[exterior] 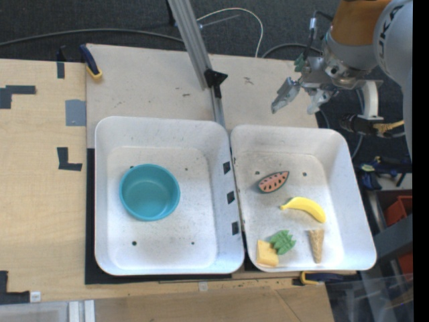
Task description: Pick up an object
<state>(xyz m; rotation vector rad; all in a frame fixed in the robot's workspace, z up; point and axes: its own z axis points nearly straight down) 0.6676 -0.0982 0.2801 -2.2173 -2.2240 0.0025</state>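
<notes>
Right bin holding 5 toys, among them a banana and watermelon slice; hand above the worktop beyond it, fingers apart, empty.

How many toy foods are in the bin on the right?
5: a watermelon slice nearest the arm's end, a banana mid-bin, then a cheese wedge, green leafy piece and ice cream cone along the front.

right bin: watermelon slice, banana, a green, perhaps leafy piece, cheese wedge, cone.
</notes>
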